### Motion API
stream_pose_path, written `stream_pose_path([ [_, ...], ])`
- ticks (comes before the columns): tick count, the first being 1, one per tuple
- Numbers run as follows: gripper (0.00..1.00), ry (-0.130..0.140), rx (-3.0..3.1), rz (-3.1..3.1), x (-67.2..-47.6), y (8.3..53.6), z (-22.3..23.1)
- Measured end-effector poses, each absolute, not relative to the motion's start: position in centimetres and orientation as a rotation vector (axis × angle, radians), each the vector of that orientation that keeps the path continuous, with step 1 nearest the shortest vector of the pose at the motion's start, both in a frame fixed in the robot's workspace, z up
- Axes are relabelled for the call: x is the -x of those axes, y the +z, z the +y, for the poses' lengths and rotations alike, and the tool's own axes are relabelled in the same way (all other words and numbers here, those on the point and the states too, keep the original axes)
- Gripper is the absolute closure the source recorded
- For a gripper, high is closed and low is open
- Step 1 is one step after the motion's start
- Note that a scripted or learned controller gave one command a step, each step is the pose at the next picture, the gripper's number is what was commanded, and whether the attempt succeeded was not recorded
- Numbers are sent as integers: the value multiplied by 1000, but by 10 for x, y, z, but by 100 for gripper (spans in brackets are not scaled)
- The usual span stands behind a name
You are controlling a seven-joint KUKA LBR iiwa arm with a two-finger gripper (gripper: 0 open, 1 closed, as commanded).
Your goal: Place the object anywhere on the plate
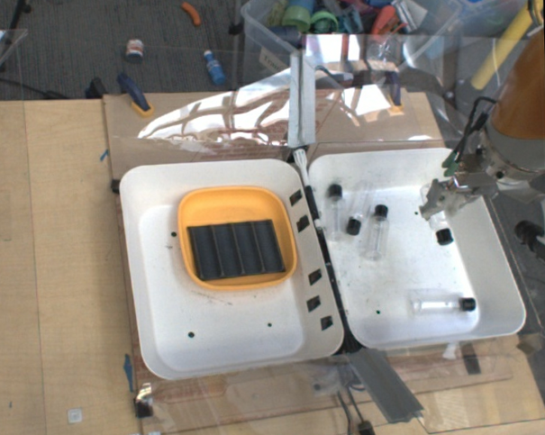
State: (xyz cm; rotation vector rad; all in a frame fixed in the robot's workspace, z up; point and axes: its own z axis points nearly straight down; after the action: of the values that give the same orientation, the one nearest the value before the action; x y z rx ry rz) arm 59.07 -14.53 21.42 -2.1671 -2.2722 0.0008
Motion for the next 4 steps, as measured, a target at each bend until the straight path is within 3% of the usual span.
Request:
stream_pose_path([
  [1, 0, 1, 2167, -2272, -591, 214, -145],
  [2, 0, 1, 2058, -2376, -621, 211, -193],
  [3, 0, 1, 1973, -2447, -669, 205, -222],
  [4, 100, 2, 1967, -2457, -671, 213, -220],
])
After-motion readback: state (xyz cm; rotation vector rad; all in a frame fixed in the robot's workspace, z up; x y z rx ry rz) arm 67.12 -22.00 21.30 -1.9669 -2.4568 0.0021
